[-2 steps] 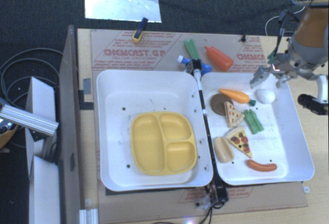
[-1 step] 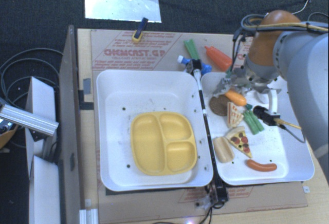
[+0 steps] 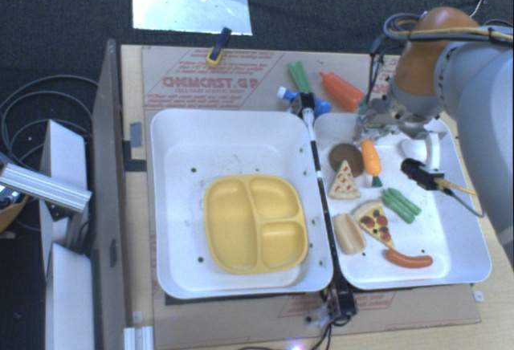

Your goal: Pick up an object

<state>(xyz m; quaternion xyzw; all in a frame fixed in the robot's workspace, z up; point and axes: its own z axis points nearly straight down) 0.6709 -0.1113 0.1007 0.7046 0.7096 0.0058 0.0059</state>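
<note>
The gripper (image 3: 374,128) hangs low over the right bin (image 3: 474,256) at about its 11 o'clock corner, just above an orange carrot (image 3: 370,157); whether it is wide, narrow or holding anything I cannot tell. At the carrot's 9 o'clock lies a brown disc (image 3: 344,156), with a pizza wedge (image 3: 344,182) toward 7 o'clock. The left bin (image 3: 177,148) holds a yellow divided tray (image 3: 255,222).

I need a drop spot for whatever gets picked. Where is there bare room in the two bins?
Left bin: bare floor rings the yellow divided tray, widest along the far side and left wall. Right bin: crowded, with the pizza slice, carrot, green beans and sausage; bare only by its near-right corner. The pincer hangs over its far end.
</note>
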